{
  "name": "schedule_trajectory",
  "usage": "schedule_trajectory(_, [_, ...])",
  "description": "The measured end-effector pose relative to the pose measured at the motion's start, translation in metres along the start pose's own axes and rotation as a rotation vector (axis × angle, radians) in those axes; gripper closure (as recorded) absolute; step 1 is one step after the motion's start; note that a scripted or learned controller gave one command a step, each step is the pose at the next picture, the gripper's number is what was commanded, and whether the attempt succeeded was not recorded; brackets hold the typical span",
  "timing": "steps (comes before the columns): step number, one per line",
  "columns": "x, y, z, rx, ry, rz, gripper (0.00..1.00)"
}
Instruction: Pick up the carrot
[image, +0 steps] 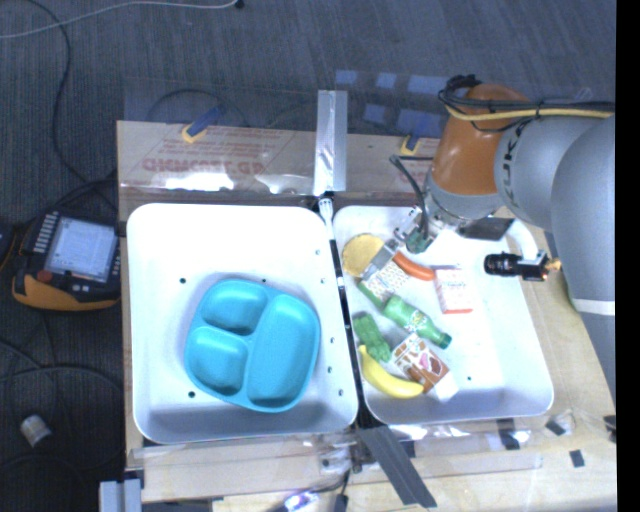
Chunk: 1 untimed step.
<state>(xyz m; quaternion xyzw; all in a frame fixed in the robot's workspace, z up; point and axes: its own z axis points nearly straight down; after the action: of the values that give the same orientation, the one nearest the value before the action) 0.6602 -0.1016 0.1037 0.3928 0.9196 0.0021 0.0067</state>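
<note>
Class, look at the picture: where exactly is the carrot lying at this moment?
The carrot lies in the right bin, near its upper wall, just below the hand, with the green bottle below it.

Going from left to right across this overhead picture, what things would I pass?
Handheld screen device on the floor → blue divided tray in the left bin → banana → carrot → small white card → grey robot arm.

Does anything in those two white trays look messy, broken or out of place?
Nothing looks broken or spilled. The right bin holds a loose jumble: the carrot, a banana, a green bottle and small packets lying against one another. The left bin holds a tidy blue divided plate.
</note>
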Motion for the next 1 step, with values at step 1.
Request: schedule_trajectory(1, [-0.0153, -0.0070, -0.0967, 0.006, 0.009, -0.058, 0.00])
